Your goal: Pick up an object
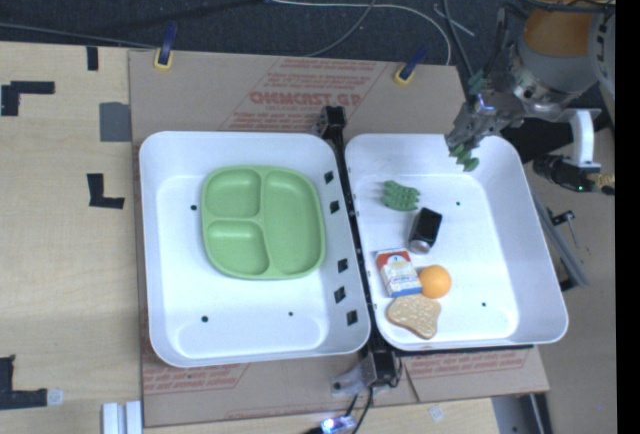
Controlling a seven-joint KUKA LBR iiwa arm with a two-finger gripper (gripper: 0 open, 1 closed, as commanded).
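The hand [466, 144] hangs at the far rim of the right bin [520, 212], near its back corner, and a small dark green bit sits right at its tip; whether that bit is gripped between the fingers or only lies below them I cannot tell, nor how wide the hand stands. The likely targets lie in front of the hand and toward the divider between the 2 bins: a green leafy toy [400, 195] is nearest, a black cylinder [425, 229] just beyond it, then a tight cluster of a small red and white box [398, 273], an orange ball [434, 281] and a tan bread-shaped piece [414, 316], which touch or nearly touch each other. The left bin [170, 222] holds a green divided plate [263, 222], well apart from the hand. To do this step well, I would judge the green leafy toy or the black cylinder the better choice, since each stands free with room on both sides for fingers. For the cylinder, the fingers should close across its short width, not along its length. The cluster looks risky: a descent there could push a neighbour aside or pinch 2 things at once.
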